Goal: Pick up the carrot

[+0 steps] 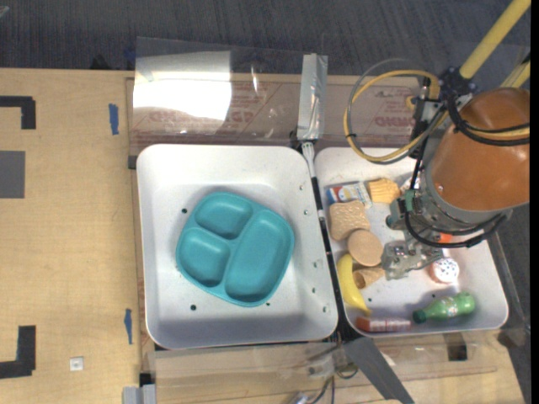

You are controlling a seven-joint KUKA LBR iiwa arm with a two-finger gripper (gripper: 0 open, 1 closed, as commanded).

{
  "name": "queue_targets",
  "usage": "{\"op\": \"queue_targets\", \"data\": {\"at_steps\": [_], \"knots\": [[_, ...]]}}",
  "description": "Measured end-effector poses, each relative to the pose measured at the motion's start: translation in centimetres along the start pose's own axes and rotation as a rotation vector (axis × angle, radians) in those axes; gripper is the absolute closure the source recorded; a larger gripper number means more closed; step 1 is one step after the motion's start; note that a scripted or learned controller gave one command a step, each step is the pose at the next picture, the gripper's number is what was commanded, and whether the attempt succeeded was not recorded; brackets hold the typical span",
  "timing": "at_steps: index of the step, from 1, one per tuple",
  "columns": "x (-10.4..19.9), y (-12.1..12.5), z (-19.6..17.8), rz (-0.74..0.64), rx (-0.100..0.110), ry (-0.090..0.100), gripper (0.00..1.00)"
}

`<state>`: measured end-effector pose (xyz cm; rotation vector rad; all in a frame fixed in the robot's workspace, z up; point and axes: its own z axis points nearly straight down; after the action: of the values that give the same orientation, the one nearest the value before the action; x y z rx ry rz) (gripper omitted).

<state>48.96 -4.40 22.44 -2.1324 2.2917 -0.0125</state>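
Note:
A slim orange-red stick that looks like the carrot [386,323] lies along the front wall of the right bin [497,297], between the banana's tip and the green bottle. My gripper [404,259] hangs low over the middle of that bin, under the arm's orange band [484,162]. It sits just right of a round tan disc [365,247], and the carrot lies apart from it, closer to the front. Nothing is visibly held.
The right bin is crowded: a banana [349,284], a green bottle [445,308], a red-and-white ball [445,269], a bread slice [348,219], a yellow wedge [384,191] and a small packet [347,194]. The left bin [160,183] holds a teal divided plate [236,247].

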Motion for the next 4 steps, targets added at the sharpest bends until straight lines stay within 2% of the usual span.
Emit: {"op": "queue_targets", "data": {"at_steps": [1,2,3,4], "knots": [[0.2,0.2,0.4,0.004,-0.010,-0.001,0.00],[6.7,-5.3,6.9,0.004,-0.014,-0.002,0.00],[8.1,-4.5,11.3,0.027,-0.002,0.001,0.00],[11.8,-5.4,13.4,0.033,-0.005,-0.012,0.00]]}}
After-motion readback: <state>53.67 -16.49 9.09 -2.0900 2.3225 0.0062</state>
